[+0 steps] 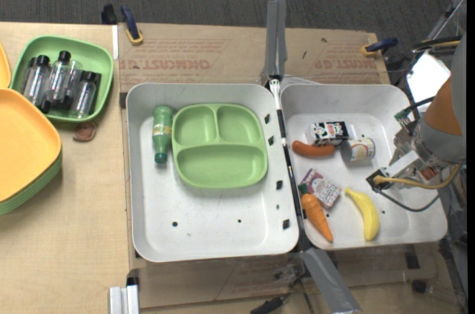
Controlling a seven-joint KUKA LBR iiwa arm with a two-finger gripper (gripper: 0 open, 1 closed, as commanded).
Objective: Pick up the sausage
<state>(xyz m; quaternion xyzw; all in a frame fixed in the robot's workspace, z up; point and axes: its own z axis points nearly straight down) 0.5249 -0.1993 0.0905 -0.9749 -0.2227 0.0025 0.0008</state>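
Reaching from right, arm (444,128) low over right bin (415,227); jaws' state unclear; sausage (314,150) apart.

The sausage (315,150) (reddish-brown, slightly curved) lies flat in the right bin's upper left part.

Green divided plate (220,145) beside green bottle (161,133) in left bin; banana (365,212), carrot (317,217) in right

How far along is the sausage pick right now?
Nothing looks done yet: the sausage lies on the floor of the right bin, beside the milk carton. The gripper sits near the banana, apart from the sausage. Reaching, grasping and lifting remain.
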